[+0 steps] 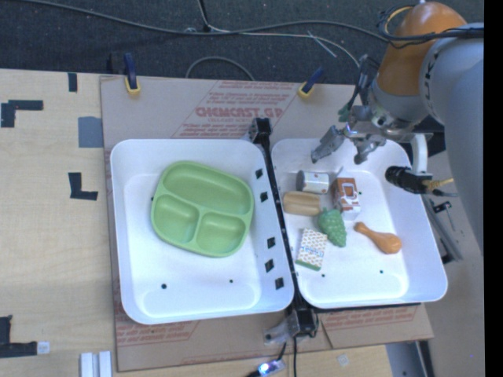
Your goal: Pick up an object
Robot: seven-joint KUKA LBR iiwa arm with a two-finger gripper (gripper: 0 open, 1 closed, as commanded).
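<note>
The arm bends in over the right bin (420,285), its gripper (343,148) hanging spread and empty above the white can (315,181).

Light wooden bench (47,234) marked with black tape pieces, bearing a flat brown cardboard sheet (228,108) clamped at its far edge. On the cardboard, two shallow white plastic bins (134,289) touching side by side.

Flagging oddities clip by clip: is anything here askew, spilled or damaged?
Nothing looks spilled or broken. The green plate sits slightly askew in the left bin. The toys lie loosely clustered in the right bin, the gripper open above them.
</note>
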